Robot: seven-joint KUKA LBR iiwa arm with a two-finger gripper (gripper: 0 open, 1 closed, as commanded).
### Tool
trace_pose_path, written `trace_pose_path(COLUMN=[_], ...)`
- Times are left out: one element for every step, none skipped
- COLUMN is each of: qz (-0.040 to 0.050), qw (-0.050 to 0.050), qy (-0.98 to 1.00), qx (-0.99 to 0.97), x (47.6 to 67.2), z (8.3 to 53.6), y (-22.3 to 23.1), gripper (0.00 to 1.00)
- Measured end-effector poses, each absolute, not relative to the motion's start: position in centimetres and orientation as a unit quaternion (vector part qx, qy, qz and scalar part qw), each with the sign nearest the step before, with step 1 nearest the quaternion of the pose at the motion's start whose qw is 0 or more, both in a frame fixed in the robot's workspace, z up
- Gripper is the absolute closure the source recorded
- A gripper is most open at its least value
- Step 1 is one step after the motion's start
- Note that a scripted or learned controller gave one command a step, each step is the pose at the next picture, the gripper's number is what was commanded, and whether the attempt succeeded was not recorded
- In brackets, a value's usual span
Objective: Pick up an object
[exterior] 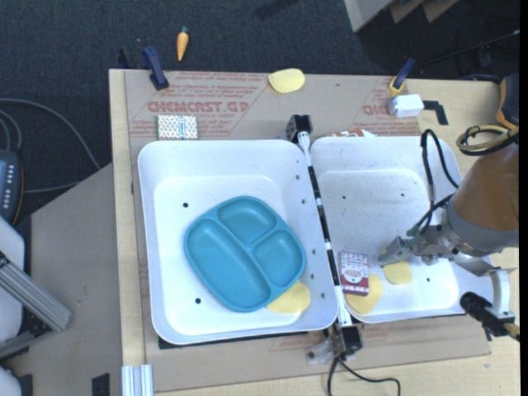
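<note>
The arm comes in from the right over the right bin point(371, 159). Its gripper point(404, 252) hangs low at the bin's front right, just above a small yellow piece point(399, 274). Nothing can be seen held in it. To the left of it lie a red and white packet point(353, 271) and a second yellow piece point(368, 292), against the bin's left wall. In the left bin point(165, 180) a blue divided plate point(243, 252) lies flat, with another yellow piece point(290, 299) tucked under its front right edge.
Outside the bins, on the bench's back edge, are a yellow lump point(286, 80), a patterned small box point(177, 126), a white block point(406, 105) and two blue clamps point(153, 67). A toy carrot point(182, 44) lies on the floor beyond.
</note>
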State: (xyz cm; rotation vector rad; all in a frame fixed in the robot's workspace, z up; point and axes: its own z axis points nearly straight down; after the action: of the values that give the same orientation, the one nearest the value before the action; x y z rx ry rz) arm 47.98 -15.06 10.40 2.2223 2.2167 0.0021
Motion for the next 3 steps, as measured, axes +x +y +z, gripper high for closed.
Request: trace_pose_path(qz=[-0.0001, 0.0004, 0.0003], qw=[-0.001, 0.002, 0.002], qy=[0.707, 0.707, 0.707], qx=[0.707, 0.708, 0.708], x=[47.9, 48.0, 48.0], z=[8.4, 9.5, 9.5], y=[-12.8, -12.9, -12.9], gripper=[0.0, 1.0, 0.0])
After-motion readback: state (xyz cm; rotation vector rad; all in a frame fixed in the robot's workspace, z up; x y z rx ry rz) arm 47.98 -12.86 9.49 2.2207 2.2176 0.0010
